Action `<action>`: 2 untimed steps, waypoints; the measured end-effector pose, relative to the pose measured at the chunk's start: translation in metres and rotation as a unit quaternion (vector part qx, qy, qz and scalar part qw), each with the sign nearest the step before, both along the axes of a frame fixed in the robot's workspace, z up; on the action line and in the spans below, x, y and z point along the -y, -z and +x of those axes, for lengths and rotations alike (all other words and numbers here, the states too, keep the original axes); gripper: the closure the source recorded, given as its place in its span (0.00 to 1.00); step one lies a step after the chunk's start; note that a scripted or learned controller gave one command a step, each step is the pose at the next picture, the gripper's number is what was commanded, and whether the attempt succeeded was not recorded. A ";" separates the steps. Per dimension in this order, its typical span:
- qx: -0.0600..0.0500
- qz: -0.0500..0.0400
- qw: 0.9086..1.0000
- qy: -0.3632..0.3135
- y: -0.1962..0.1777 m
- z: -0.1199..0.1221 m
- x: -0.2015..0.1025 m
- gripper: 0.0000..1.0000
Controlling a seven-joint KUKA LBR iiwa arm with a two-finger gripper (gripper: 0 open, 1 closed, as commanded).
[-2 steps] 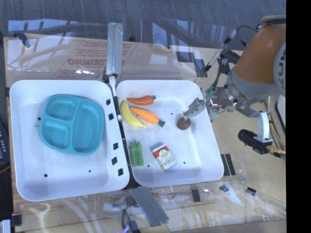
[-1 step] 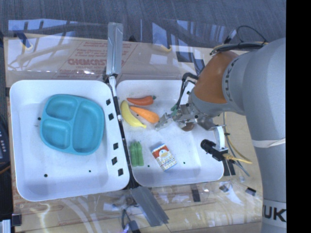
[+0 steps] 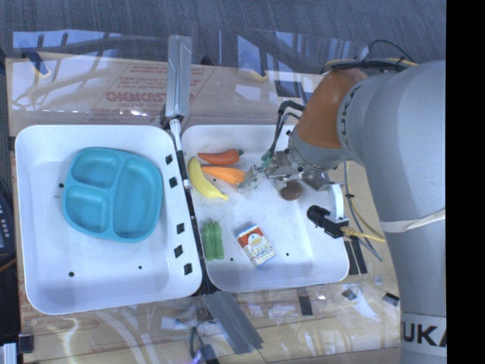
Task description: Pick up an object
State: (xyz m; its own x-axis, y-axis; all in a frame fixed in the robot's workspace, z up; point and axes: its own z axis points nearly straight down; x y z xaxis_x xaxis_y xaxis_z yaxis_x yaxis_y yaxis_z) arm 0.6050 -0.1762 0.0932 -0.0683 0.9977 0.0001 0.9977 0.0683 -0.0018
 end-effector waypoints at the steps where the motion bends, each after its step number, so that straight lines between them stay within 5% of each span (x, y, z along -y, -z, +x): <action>1: 0.001 0.000 0.999 -0.048 0.001 0.036 -0.059 0.00; 2: 0.000 0.001 0.999 -0.051 -0.009 0.037 -0.060 1.00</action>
